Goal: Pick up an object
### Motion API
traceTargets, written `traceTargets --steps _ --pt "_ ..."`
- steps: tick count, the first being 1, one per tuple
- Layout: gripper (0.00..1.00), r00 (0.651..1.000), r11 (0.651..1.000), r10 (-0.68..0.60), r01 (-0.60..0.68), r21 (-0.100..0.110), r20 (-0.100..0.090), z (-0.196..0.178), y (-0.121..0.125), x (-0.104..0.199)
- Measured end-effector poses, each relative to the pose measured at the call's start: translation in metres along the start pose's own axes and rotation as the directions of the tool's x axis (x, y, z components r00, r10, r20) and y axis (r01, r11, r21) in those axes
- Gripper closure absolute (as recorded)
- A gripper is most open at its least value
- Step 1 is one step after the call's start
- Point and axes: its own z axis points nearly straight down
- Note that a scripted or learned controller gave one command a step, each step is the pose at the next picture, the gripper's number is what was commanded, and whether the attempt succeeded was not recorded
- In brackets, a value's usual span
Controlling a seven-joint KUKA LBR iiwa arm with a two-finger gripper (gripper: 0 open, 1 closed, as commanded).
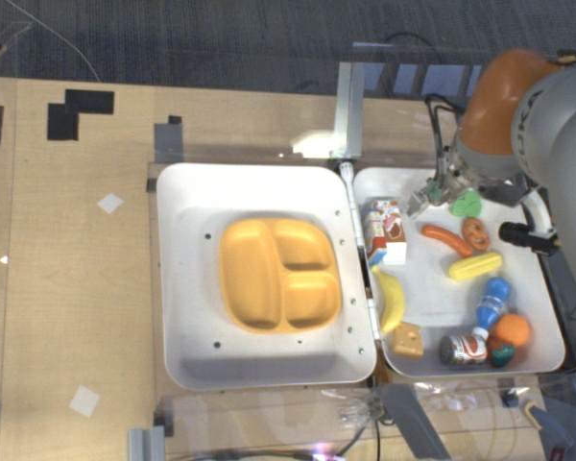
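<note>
Green plastic showed just under the gripper, where the small green toy lay at the far edge of the right bin; whether the fingers were apart or together could not be told. It looked light, hard and slick, so a pinch across its narrow middle seemed safest. Near it lay a red sausage and a pretzel, with a yellow corn cob beyond. Further left, the other bin held a yellow tray.
</note>
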Motion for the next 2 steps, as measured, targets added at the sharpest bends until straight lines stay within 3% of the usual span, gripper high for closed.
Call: traceTargets --steps 1,2 --pt "0.00 1.000 1.000 0.003 -0.003 0.001 0.004 -0.001 -0.002 -0.003" --pt "0.00 1.000 1.000 0.018 -0.018 0.005 0.007 0.011 -0.009 0.002"
